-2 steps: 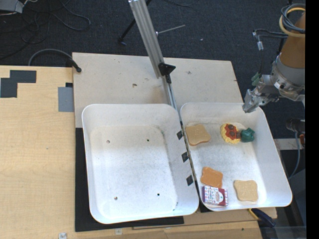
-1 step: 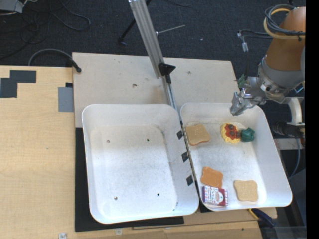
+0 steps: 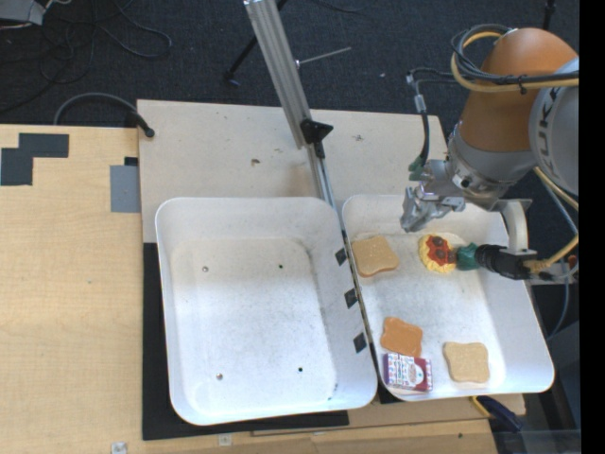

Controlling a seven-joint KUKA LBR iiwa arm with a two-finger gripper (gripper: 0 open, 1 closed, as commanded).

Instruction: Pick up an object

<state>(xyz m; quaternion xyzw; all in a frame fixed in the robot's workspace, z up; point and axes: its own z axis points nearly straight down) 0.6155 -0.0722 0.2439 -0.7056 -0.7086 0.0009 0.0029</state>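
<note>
Hovering: the grey arm with the orange band is reaching in from the right of the frame, and its claw (image 3: pixel 417 214) is hanging over the upper part of the right-hand shallow white bin (image 3: pixel 515 324).
Claw state: it is carrying nothing that I can see; how far apart it is standing I cannot tell, as it is showing as one dark grey lump from above.
Nearest things: the tan toast-shaped slice (image 3: pixel 375 254) is lying just below and left of the claw; the yellow, red and green toy food piece (image 3: pixel 442 252) is lying just below and right of it.
Other things: an orange-brown flat slice (image 3: pixel 402 335), a red and white small packet (image 3: pixel 406 372) touching its lower edge, and a pale tan bread slice (image 3: pixel 467 361) are lying lower in the same bin.
Left bin: the large white bin (image 3: pixel 180 282) is sitting beside it on the table (image 3: pixel 217 149).
Doing it well: I judge the claw should be centring over one piece, probably the thicker toy food, before descending, since flat slices are offering little to grip.
</note>
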